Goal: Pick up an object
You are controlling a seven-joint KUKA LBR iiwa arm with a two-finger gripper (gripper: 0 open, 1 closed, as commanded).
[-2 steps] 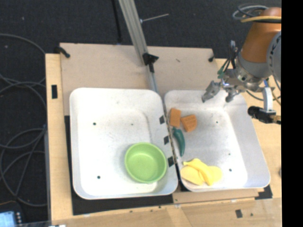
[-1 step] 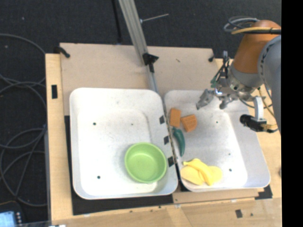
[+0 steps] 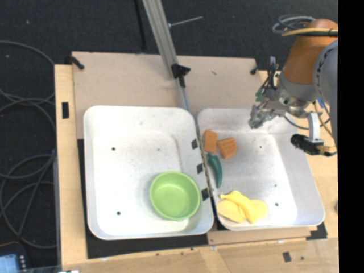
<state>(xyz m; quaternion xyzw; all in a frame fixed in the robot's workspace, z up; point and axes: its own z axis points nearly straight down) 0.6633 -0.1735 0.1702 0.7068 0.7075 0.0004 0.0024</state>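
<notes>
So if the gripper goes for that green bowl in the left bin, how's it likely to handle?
The green bowl looks like thin plastic, so probably light and stiff. Its smooth, round wall may slip between fingers; the rim seems the safer hold. Sitting upright and low, it should slide rather than tip.

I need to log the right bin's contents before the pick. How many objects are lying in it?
4, all in the right bin: two orange blocks touching at its left edge, a teal object below them, and a yellow object at the near-left corner. Smaller items may be hidden.

The arm (image 3: 310,56) is cut off at the right edge. Its gripper (image 3: 260,117) is small and blurred — finger spacing unreadable. The teal tool (image 3: 215,169) lies partly behind the bin (image 3: 296,209) wall — perhaps a brush.
</notes>
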